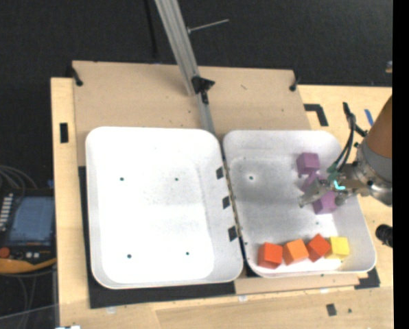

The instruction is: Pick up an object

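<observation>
So your hand (319,190) is down in the right bin (273,157), over by its right edge, sitting between 2 purple blocks: the upper purple block (307,163) toward the bin's far edge and the lower purple block (324,203) just beside or under the fingers; honestly you can't tell from this angle whether it's spread wide, pinched narrow or gripping anything, the fingers blur into the purple.

What could bite you here: with 2 blocks that close, a finger may land on top of 1 instead of beside it and just shove it along; or the hand straddles a corner, the block twists and pops out on the lift.

The other targets are a row of 4 along the bin's near edge: red block (270,254), orange block (296,251), another red-orange block (319,246), yellow block (340,246); they're touching, so there's no gap for fingers, and the bin wall sits right behind them.

The left bin (156,204) isn't in play.
</observation>
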Robot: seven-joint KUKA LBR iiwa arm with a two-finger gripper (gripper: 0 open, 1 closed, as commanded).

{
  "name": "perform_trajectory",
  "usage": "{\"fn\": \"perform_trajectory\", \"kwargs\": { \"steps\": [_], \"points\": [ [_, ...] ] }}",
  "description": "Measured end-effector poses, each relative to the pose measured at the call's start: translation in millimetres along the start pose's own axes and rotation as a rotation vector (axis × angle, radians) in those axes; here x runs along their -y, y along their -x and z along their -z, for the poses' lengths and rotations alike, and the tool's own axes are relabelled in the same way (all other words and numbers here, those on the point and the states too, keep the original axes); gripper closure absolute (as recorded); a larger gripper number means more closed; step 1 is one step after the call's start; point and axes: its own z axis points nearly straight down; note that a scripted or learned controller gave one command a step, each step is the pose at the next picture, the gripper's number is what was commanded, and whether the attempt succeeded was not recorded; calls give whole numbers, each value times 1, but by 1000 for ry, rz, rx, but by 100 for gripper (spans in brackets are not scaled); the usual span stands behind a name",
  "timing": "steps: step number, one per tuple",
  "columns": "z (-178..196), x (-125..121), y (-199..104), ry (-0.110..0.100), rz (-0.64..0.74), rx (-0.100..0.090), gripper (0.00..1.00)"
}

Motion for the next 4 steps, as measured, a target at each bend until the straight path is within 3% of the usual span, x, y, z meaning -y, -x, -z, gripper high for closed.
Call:
{"fn": "perform_trajectory", "kwargs": {
  "steps": [1,4],
  "points": [
    [1,-1,0,3,-2,1,0],
    [-128,15,11,4,-5,4,0]
  ]
}}
